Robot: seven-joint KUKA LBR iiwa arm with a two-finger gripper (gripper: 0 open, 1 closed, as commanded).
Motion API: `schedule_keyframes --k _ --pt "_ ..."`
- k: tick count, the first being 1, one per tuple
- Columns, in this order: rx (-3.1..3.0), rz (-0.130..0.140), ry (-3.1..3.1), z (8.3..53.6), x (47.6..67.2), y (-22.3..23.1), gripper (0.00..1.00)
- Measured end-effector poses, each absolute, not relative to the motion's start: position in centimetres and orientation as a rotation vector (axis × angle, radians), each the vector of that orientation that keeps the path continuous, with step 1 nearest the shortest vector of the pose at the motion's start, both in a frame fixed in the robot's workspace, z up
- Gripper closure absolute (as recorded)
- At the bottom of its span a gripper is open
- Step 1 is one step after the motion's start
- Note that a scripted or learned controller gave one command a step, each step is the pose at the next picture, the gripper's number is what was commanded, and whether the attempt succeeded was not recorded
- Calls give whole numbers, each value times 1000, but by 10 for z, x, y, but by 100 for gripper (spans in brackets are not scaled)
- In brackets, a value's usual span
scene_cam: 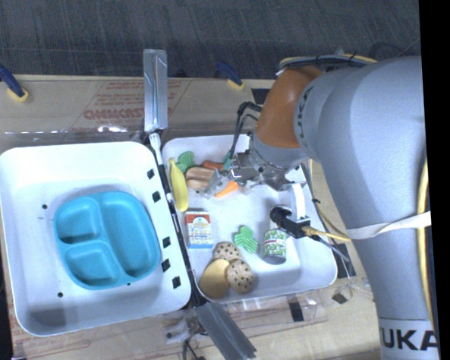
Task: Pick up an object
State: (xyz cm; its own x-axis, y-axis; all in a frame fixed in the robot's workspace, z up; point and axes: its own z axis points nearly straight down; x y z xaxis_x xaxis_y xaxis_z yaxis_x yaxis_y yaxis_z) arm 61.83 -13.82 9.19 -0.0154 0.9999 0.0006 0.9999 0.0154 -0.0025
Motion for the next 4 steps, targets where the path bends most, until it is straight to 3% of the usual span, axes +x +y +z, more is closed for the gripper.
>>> schedule_keyframes --k 1,2,3,4 --pt "-2198 4 -2239 102 618 -138 100" --pt "-2290 6 -2145 92 601 -192 100" --pt "-2289 4 -2146 92 601 -191 0" --pt "-2184 1 -2255 92 543 -197 0"
